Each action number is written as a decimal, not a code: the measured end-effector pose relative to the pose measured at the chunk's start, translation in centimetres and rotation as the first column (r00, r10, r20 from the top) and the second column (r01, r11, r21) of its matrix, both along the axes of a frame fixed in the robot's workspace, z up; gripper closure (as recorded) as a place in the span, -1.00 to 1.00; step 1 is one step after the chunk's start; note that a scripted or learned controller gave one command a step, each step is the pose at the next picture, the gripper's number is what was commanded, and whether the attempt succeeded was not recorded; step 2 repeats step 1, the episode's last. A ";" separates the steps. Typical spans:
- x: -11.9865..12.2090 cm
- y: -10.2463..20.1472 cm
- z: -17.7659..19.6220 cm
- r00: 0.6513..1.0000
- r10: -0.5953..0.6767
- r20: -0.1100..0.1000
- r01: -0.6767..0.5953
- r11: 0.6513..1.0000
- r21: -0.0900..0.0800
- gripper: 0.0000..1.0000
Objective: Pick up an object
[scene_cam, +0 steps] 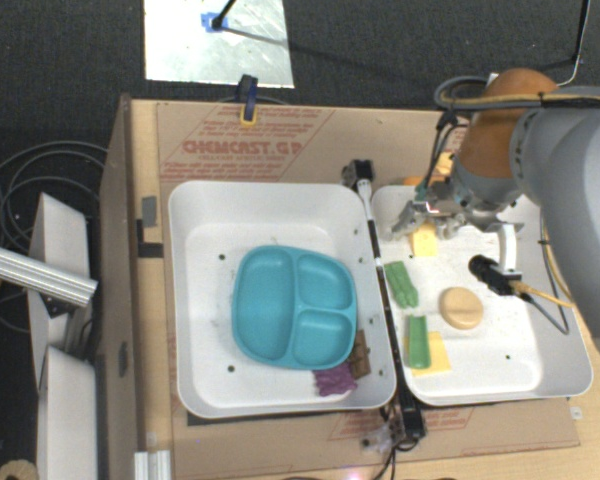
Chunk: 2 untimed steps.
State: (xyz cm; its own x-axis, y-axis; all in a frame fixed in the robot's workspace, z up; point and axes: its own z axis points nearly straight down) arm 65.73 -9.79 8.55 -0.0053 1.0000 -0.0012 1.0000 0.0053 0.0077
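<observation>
At the near edge of the left bin (202,268), a crumpled purple scrap (332,380) that looks soft lies against a small dark brown lump (361,360). Both touch the rim of a teal divided plate (295,308), a smooth, glossy plastic plate with three compartments and nothing in them.

In the near part of the right bin (510,360), a flat yellow block (438,354) lies touching a stubby green piece (417,339). Just beyond them sits a tan round disc (462,308), matt and a little domed, like a toy bun. A second green piece (402,285), ridged, rests by the wall between the bins.

Farther in, a small yellow piece (424,244) lies flat on the bin floor, with the tool (432,216) low just beyond it. I cannot tell whether the tool is wide or narrow, and nothing is seen gripped in it.

By my reading the pick is not yet made: every object rests on a bin floor, and the yellow piece is the likeliest target. The grasp and the lift are both left to do.

Beyond the bins lies the cardboard-covered surface (240,146), printed in red.
</observation>
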 end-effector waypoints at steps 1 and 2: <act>-0.1 0.0 1.0 1.000 0.000 -0.002 0.000 1.000 0.001 1.00; -0.1 0.0 1.0 1.000 0.000 -0.002 0.000 1.000 0.001 1.00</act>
